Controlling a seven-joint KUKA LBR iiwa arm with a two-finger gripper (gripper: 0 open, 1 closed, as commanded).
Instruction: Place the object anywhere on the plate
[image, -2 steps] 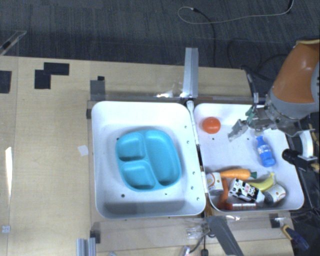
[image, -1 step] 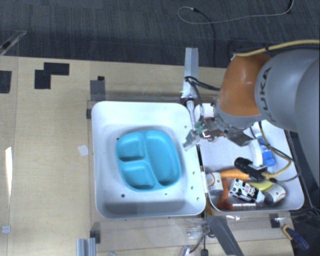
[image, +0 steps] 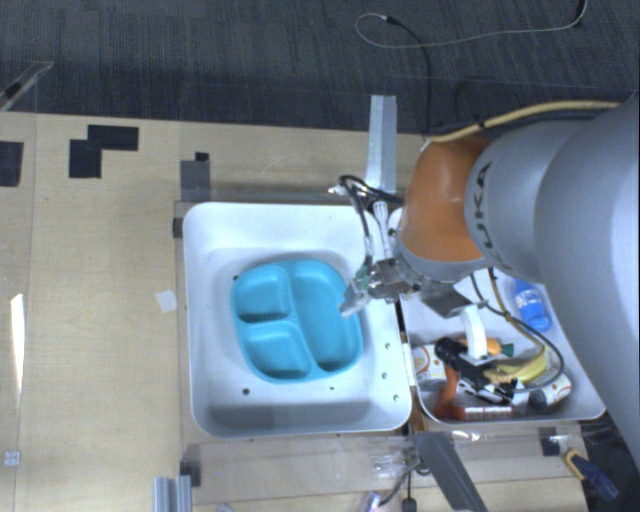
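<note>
Hovering over the right rim of the blue plate (image: 296, 318) in the left bin (image: 200, 400), the gripper (image: 358, 297) shows no clear finger state; the object cannot be identified. A release should come squarely over a compartment.

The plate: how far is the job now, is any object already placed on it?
Done: nothing visible yet; the blue plate in the left bin shows all three compartments bare. In hand: the gripper hangs over the plate's right edge, but whether it carries anything cannot be told. Left: the objects lie piled in the right bin; one must end on the plate.
</note>
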